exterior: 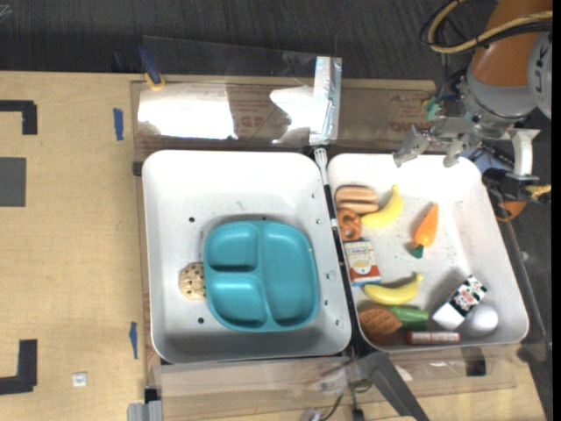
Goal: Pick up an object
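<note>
Looking for something to pick, you will find every candidate but one in the right bin (501, 235), which sits nearest the arm's side. The carrot (424, 227) lies apart from the rest on bare floor near the bin's middle, so it looks to me like the easiest grasp. A banana (387, 210) rests against the hot dog (356, 197) along the left wall, with a pretzel (350, 225) and a small carton (360, 260) just below them. A second banana (393, 289), a green piece and a brown round item crowd the lower left corner, and a white egg-like object (481, 320) sits at the lower right; these touch one another, which I judge makes clean fingertip room scarce.

Your gripper (431, 150) hangs above the bin's top edge with its two fingers spread wide and nothing between them, well apart from the carrot below it.

The left bin (166, 200) bears a teal divided plate (260, 274) and a cookie (192, 281) touching the plate's left rim, so fingers would have little room on that side.
</note>
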